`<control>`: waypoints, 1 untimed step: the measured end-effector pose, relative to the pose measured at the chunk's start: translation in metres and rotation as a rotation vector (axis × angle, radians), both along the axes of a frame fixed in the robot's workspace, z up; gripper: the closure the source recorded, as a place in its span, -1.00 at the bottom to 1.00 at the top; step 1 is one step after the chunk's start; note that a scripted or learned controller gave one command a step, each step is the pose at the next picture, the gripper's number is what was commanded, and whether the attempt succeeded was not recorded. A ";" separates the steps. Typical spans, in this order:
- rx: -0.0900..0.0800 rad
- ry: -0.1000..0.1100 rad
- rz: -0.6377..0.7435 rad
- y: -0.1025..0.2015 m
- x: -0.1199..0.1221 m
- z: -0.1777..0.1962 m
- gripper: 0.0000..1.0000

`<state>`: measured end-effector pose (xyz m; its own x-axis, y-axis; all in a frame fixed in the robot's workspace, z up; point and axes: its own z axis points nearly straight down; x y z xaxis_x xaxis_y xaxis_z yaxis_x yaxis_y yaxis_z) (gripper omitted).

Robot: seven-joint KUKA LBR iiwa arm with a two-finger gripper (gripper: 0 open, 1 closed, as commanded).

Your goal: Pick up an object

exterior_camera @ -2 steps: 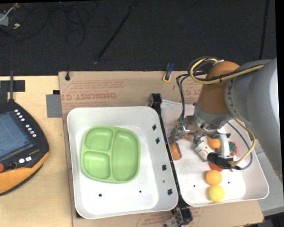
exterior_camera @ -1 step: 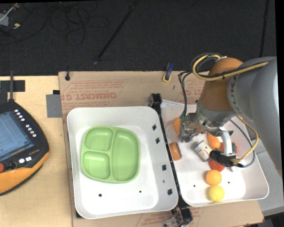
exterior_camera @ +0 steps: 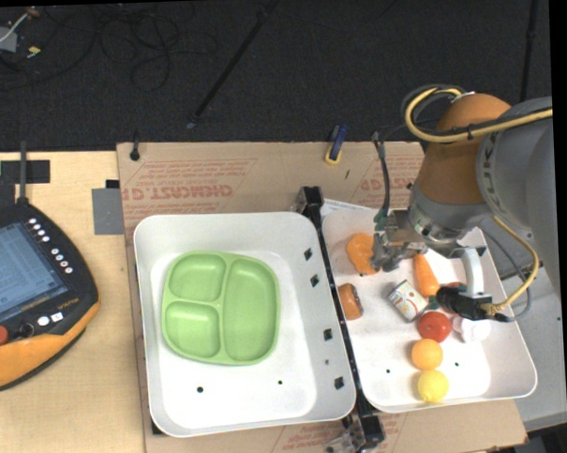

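Note:
My gripper (exterior_camera: 386, 252) reaches down into the upper left part of the right bin (exterior_camera: 388, 371), just right of an orange piece (exterior_camera: 360, 253) and close against it. An orange carrot (exterior_camera: 425, 275) lies right of the gripper. Below are a small grey and white can (exterior_camera: 404, 300), a brown bun-like item (exterior_camera: 350, 301), a red tomato (exterior_camera: 434, 326), an orange fruit (exterior_camera: 425, 355) and a yellow lemon (exterior_camera: 432, 385). Nothing shows as lifted.
The left bin (exterior_camera: 178, 394) holds a green divided plate (exterior_camera: 221, 306). A black divider rail (exterior_camera: 329, 303) runs between the bins. A teach pendant (exterior_camera: 28, 284) lies on the bench at far left. A blue clamp (exterior_camera: 334, 145) sits at the board's back edge.

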<state>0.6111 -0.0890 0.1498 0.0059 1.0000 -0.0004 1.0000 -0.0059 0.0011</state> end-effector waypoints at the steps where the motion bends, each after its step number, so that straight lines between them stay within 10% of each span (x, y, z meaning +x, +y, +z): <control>1: 0.000 0.000 0.000 -0.003 -0.001 0.042 1.00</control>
